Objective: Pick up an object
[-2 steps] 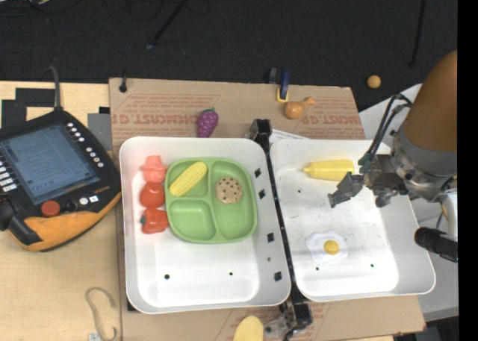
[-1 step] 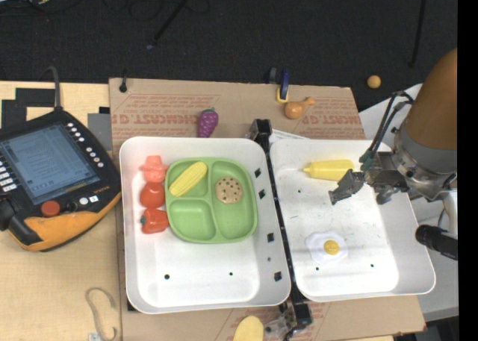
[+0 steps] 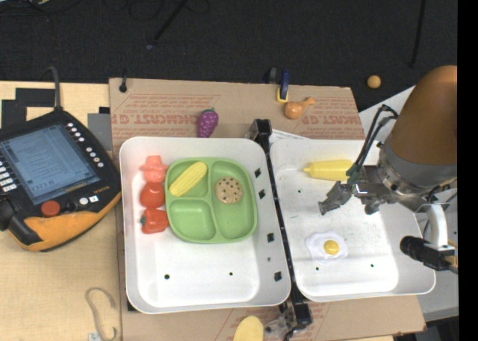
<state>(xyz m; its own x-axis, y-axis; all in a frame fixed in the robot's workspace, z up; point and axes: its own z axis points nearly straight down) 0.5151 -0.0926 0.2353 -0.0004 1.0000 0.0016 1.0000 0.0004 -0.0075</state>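
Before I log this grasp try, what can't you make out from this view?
- Jaws: the gripper is dark and small over the right bin; open or shut is unclear.
- Yellow toy: partly hidden behind the arm.
- Yellow object: cut off by the bottom edge.

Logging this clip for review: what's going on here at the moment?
A robot arm reaches in over the right bin, its gripper low between a yellow toy and a toy fried egg. Nothing is seen between its fingers, so no pick yet. The left bin holds a green divided plate carrying a corn cob and a cookie, with red toys beside it.
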